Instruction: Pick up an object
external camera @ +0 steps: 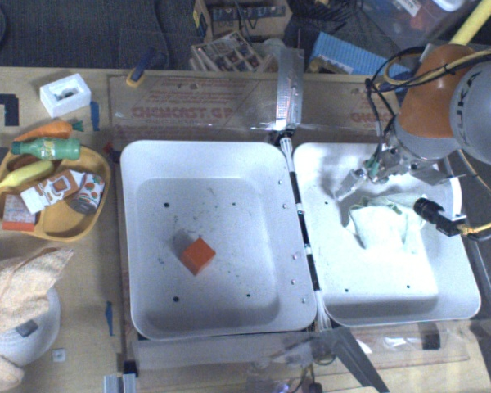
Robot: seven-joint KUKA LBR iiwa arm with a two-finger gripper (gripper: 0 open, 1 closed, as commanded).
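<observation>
An orange cube [198, 255] lies in the left bin [147, 170], a little left of its middle. In the right bin [450, 301] lies a white, crumpled item with green edges [382, 226]. The arm comes in from the upper right, its orange band [430, 97] over the bin's far right corner. My gripper [350, 188] hangs low over the upper left part of the right bin, just above and left of the white item. Its grey tip points toward the bin's left wall. Nothing is visibly held between its fingers.
A yellow bowl [65, 223] with a bottle, a banana and packets stands left of the bins. Below it lie a beige cloth [16, 289] and a white box [65, 94] sits at the far left. A black cable plug [432, 211] hangs by the white item.
</observation>
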